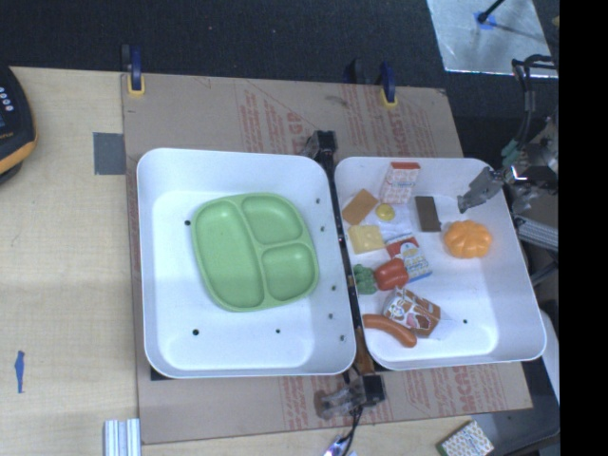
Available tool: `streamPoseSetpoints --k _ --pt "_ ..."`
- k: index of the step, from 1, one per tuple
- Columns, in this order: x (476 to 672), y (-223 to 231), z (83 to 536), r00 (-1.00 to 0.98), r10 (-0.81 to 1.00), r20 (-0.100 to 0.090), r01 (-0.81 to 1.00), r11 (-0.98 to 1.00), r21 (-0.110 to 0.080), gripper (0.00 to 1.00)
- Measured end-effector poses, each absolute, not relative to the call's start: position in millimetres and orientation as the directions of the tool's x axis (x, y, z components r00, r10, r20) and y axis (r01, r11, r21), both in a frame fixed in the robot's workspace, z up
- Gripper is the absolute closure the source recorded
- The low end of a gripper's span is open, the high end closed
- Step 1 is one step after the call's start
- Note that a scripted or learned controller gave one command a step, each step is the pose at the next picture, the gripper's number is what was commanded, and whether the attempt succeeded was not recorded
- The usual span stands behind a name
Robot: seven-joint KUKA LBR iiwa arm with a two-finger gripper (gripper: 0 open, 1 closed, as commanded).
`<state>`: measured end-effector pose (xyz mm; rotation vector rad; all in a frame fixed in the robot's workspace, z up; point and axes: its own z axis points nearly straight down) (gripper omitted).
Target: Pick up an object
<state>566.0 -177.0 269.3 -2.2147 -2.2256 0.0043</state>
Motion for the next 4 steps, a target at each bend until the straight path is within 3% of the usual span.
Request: streamPoseSetpoints --k 1,2,3,4 --pt "573.7 -213 167 -0.004 1.0 0.0 1.0 0.004 -0.013 0.0" --pt "597.0 -182 113 -0.011 1.0 0.001 1.0 0.01 0.016 0.0" --pt "659.2 -169 92 -0.008 1.0 0.0 1.0 0.008 0.003 0.0" --pt "544.5 -163 91 -0.003 1.0 0.002 1.0 0.003 -0.011 0.0"
